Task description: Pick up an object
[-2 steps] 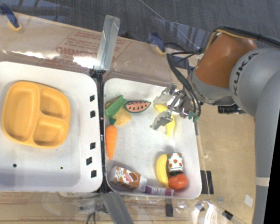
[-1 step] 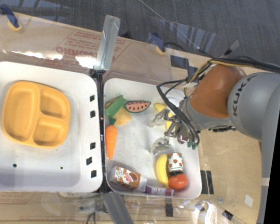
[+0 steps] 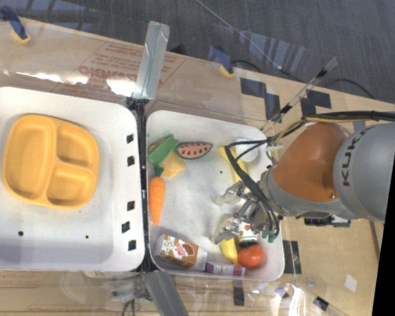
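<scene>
Grasp approach is in progress at the near right corner of the right bin [image 3: 188, 124]. End effector [image 3: 240, 225] sits low over a red tomato [image 3: 250, 256] and a yellow item [image 3: 229, 249], which lie touching each other against the bin wall. Whether the end effector is open or closed cannot be determined; no object is visibly held. Recommended procedure: centre over one object only, preferably the tomato, and descend vertically so the neighbouring item and the bin wall are not struck. Close fully before lifting, then raise straight up. Risk: a round tomato may roll out. Alternative targets stand apart: carrot [image 3: 155, 197], watermelon slice [image 3: 194, 149], snack packet [image 3: 177, 251]. Left bin holds a yellow tray [image 3: 51, 160].
</scene>
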{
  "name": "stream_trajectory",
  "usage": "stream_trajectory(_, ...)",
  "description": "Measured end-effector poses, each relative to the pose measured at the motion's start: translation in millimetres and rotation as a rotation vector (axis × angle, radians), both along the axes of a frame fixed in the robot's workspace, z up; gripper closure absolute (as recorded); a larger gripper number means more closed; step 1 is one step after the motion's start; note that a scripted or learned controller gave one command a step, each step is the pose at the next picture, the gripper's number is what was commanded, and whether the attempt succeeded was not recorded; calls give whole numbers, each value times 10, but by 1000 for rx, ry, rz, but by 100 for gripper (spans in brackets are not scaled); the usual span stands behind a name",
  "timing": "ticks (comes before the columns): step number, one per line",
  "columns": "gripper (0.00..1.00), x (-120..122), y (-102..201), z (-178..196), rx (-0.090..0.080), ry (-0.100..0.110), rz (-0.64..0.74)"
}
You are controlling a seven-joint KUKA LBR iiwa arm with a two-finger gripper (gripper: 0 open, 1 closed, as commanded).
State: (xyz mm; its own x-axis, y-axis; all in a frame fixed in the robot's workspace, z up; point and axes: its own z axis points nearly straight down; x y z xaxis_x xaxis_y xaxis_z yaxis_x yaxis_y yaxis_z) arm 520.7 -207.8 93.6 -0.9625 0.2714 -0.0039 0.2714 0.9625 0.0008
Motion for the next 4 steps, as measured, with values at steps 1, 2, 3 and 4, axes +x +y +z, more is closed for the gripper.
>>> stream_trajectory(1, 100, 31, 18, 116, -2, -5, 10)
stream_trajectory(2, 100, -55, 154, 1002, -2, -5, -114)
stream_trajectory(3, 100, 936, -17, 2122, -4, -5, 109)
stream_trajectory(4, 100, 830, 9, 468, 5, 13, 236)
